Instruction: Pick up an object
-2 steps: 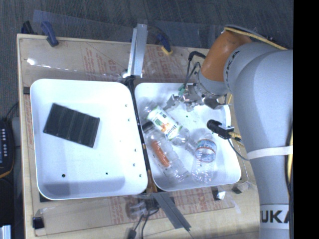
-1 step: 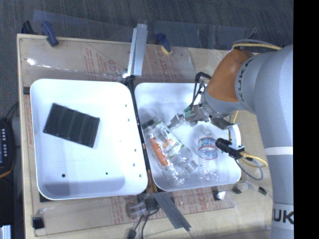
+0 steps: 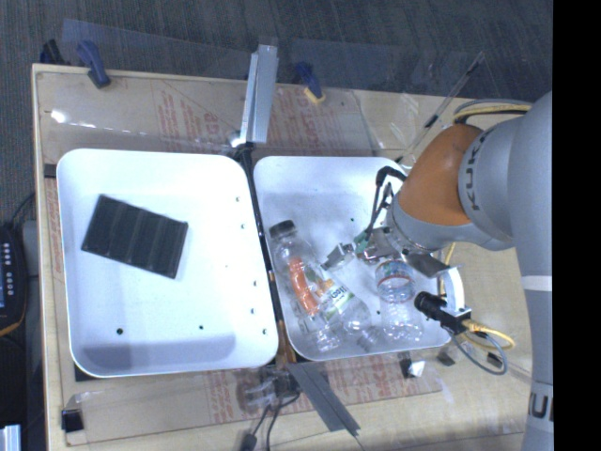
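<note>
The right bin [image 3: 319, 172] occupies the centre-right of the frame and contains several clear plastic bottles. One clear bottle with an orange label [image 3: 302, 285] lies in the lower-left part of this bin, its dark cap pointing toward the upper left. A second clear bottle with a green and white label [image 3: 335, 299] lies touching it on the right, tilted diagonally. Further transparent bottles [image 3: 390, 322] lie along the lower wall of the bin; their outlines merge and the exact count cannot be determined.

The gripper [image 3: 376, 245] is positioned over the right half of this bin, just above a round clear bottle with a blue-tinted top [image 3: 395, 280]. The wrist and cabling obscure the gripper's tips, so whether they are apart, together, or clamped on anything cannot be determined. No object is visibly between them.

The arm [image 3: 498, 186] enters from the right of the frame, with its orange band [image 3: 437, 186] directly above the gripper.

The left bin [image 3: 160, 355] sits at centre-left, touching the right bin along a shared edge. A dark rectangular panel [image 3: 135, 236] lies flat in its upper-left area, rotated slightly.

Both bins rest on the bench [image 3: 141, 111]. Two blue clamps [image 3: 94, 64] hold its upper edge.
</note>
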`<state>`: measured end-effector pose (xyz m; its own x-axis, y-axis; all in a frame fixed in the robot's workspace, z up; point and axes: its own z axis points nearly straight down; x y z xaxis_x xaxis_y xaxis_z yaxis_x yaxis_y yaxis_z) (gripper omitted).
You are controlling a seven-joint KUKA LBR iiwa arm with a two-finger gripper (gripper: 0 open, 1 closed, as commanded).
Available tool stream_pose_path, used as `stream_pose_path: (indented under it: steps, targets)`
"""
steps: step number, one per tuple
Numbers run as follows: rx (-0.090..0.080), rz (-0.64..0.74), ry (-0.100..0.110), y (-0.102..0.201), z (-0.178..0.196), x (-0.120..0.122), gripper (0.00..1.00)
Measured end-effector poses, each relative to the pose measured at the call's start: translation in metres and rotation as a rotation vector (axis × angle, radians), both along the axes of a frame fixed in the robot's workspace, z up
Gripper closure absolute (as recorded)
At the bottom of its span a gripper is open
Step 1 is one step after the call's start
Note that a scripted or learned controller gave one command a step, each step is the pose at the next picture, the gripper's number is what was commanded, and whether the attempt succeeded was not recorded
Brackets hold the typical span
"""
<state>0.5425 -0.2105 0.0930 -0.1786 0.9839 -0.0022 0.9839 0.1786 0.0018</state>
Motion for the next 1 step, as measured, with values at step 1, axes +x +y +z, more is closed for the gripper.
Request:
stream_pose_path:
  steps: [1]
  targets:
    - [0.001, 0.086, 0.001, 0.0007, 0.0659, -0.0169, 0.0]
